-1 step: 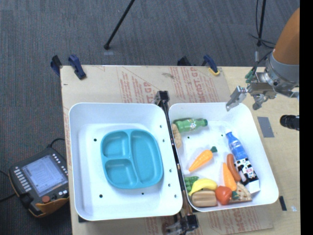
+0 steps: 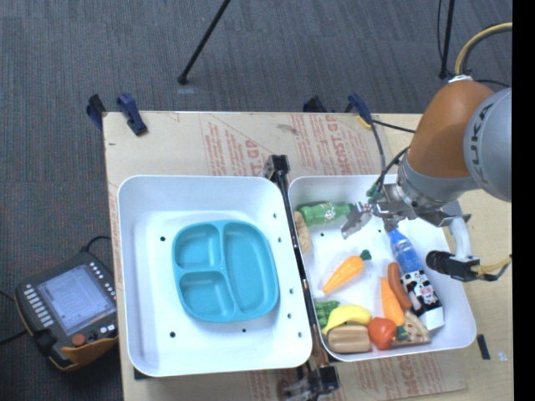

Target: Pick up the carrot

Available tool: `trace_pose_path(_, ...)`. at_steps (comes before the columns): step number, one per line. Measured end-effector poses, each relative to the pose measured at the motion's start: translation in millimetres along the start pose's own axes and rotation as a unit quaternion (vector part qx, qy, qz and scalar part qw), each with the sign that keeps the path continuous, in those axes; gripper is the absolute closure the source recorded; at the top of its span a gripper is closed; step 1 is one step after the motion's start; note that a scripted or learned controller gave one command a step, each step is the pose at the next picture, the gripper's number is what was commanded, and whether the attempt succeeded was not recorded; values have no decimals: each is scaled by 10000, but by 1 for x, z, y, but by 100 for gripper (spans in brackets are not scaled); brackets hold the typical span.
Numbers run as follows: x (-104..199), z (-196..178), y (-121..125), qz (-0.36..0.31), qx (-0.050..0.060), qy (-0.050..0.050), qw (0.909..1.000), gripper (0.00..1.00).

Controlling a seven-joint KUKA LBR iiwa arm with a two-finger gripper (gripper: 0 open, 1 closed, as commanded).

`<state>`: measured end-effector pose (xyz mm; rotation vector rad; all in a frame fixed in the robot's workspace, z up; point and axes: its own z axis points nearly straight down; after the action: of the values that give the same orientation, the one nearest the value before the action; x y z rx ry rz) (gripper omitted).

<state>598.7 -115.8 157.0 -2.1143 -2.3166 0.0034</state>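
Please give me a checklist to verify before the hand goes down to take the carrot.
1. Carrot is visible in the right bin: ok.
2. Carrot's top is uncovered: ok.
3. Carrot lies apart from the green bottle and the blue bottle: ok.
4. Hand is directly above the carrot: not ok, it is up and to the right in the view.
5. Hand carries nothing: cannot tell.
6. Banana is clear of the carrot: ok.

Carrot — clear above (bottle near)
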Motion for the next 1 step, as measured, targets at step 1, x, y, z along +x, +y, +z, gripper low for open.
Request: trace_pose_path(1,31,71,-50,-529,0,1,9986,0)
